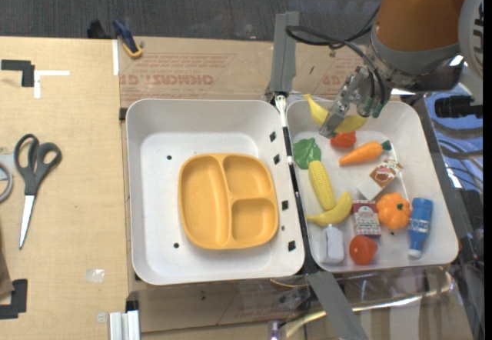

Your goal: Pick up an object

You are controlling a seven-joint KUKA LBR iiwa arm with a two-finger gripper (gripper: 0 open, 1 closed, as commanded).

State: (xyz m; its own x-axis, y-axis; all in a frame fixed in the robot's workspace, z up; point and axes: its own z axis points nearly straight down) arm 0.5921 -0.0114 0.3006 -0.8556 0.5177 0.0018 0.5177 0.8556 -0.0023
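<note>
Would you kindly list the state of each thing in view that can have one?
Gripper: above the right bin's far end, nothing seen between its fingers.
Yellow divided plate: upright in the left bin, compartments bare.
Scissors: lying shut on the bench.
Blue bottle: lying on its side.
Carrot: lying flat.

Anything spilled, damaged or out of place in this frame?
Nothing stands out. The toy food lies loose but inside the right bin, the yellow tray sits flat in the left bin, and scissors lie on the bench.
</note>
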